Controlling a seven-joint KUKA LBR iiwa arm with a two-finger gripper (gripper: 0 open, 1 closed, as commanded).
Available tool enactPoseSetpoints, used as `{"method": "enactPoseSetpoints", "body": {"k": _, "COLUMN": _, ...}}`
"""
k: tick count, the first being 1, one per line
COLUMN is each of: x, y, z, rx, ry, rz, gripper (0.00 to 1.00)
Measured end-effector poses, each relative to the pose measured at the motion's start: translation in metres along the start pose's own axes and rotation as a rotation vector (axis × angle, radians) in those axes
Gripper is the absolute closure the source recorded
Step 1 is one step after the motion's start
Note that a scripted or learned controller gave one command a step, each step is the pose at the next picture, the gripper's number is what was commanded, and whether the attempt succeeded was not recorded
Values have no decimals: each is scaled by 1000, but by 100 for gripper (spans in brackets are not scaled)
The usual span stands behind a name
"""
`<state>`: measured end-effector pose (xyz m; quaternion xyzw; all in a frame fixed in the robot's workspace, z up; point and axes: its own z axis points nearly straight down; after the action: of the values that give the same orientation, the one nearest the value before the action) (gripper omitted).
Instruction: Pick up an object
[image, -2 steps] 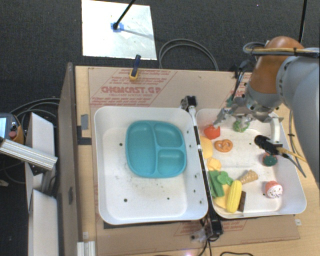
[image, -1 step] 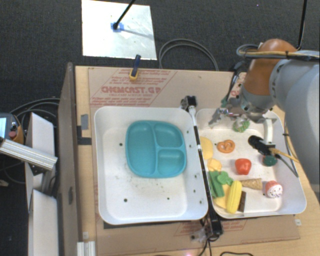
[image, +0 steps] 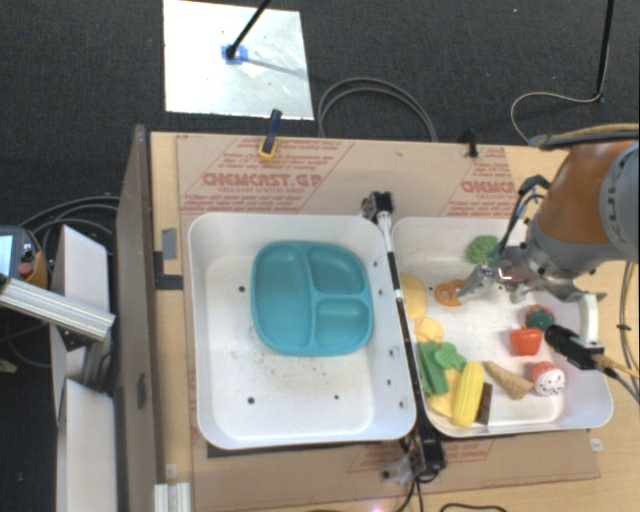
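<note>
You see the claw (image: 487, 277) low in the right white bin (image: 600, 405). A small orange ring toy (image: 447, 292) lies just left of it. You cannot tell how wide the claw is.

Even, fairly bright light falls from overhead, and the two white bins (image: 300, 420) come close to washing out, with only faint soft shadows along their inner walls. The teal plate (image: 310, 300) shows a mild sheen, no hard glare. A silvery sheet (image: 240, 60) on the dark floor catches the light in patches. The arm (image: 590, 210) looks a little soft at its edges. Small toys at the right read coarse and grainy. The dark carpet swallows detail.
</note>
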<state>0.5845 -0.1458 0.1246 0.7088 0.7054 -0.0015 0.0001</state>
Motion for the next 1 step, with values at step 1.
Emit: {"method": "enactPoseSetpoints", "body": {"k": 1, "x": -21, "y": 0, "z": -35, "rx": -7, "ry": 0, "rz": -4, "gripper": 0}}
